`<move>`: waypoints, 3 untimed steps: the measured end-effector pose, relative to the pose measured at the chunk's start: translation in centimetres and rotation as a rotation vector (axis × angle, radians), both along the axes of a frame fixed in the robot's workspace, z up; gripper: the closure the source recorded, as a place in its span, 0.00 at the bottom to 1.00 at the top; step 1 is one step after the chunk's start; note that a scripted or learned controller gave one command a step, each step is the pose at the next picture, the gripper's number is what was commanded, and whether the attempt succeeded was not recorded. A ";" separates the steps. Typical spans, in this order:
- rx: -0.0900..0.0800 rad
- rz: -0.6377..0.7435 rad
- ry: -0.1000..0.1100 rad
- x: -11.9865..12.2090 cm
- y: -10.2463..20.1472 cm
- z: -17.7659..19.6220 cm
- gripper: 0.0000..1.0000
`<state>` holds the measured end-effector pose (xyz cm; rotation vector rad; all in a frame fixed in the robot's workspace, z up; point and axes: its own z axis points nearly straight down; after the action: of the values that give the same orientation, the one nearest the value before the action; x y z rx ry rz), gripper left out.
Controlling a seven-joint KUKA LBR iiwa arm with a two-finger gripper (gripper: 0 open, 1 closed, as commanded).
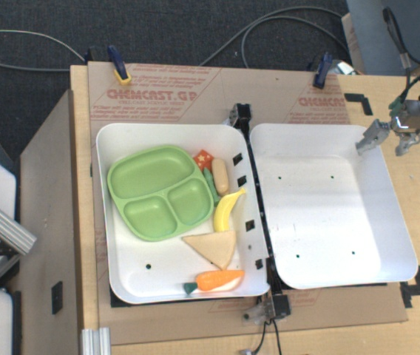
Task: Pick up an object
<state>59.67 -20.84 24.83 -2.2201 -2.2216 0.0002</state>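
The claw [389, 139] hangs open and empty at the right bin's [328, 272] far corner. Well to its left, in the other bin [121, 272], toy food clusters beside a green divided plate [158, 191]: banana [225, 209], carrot [219, 279], hot dog [220, 175].
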 end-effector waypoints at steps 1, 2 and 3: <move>0.002 0.000 0.007 -0.4 0.4 -6.3 0.00; 0.003 0.001 0.006 -0.4 1.0 -10.7 0.00; 0.002 0.000 0.006 -0.4 1.1 -15.9 0.00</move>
<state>59.24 -19.74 8.89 -2.2165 -2.2172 0.0040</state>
